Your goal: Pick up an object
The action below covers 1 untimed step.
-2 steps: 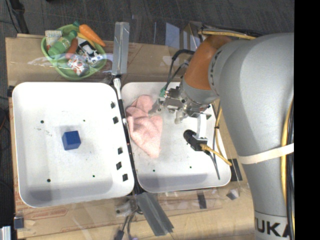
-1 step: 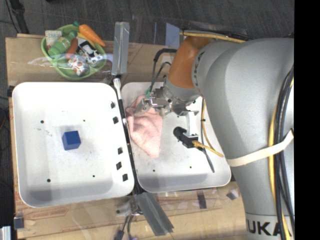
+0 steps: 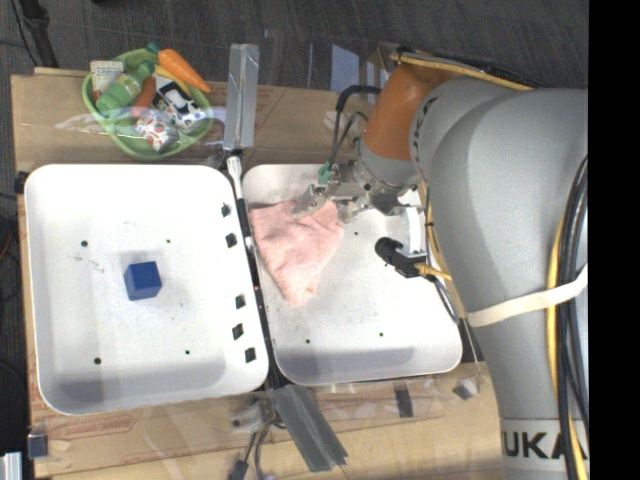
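Note:
A crumpled pink cloth [image 3: 296,245] lies in the right bin [image 3: 400,338], against its left wall. My gripper [image 3: 326,194] is low over the bin's back part, right at the cloth's upper corner, and the cloth reaches up to it there. The orange-banded wrist [image 3: 398,108] rises behind it. A small blue cube [image 3: 143,280] rests alone in the left bin [image 3: 60,228], far from the gripper.
A green bowl [image 3: 128,140] holding a toy carrot and other small items stands behind the left bin. The arm's grey body [image 3: 500,218] covers the right bin's right side. A black fitting [image 3: 396,255] on the arm hangs over the bin floor.

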Available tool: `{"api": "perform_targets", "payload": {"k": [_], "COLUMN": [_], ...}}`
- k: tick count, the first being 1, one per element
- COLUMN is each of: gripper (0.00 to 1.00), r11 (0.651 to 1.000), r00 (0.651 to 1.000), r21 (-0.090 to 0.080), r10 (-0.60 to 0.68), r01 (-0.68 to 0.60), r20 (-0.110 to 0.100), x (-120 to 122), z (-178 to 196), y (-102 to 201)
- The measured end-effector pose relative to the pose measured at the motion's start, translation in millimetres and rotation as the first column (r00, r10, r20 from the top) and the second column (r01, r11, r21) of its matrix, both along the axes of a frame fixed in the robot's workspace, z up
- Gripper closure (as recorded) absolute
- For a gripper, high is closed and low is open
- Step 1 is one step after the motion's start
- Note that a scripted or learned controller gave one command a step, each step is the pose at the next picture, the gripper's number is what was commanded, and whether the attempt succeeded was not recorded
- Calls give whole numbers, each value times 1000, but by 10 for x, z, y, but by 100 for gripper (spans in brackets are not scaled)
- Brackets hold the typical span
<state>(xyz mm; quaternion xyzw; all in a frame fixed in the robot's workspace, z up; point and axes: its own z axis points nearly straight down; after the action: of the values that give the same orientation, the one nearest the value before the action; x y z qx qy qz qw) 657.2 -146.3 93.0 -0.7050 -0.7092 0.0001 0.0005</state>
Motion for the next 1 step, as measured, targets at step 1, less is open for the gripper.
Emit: {"api": "perform_targets", "payload": {"k": [1], "gripper": [0], "r11": [981], "r00": [981], "r21": [2], "r10": [193], "r01": [-193], "r20": [-2], "x": [-141], "z": [-2], "y": [-496]}}
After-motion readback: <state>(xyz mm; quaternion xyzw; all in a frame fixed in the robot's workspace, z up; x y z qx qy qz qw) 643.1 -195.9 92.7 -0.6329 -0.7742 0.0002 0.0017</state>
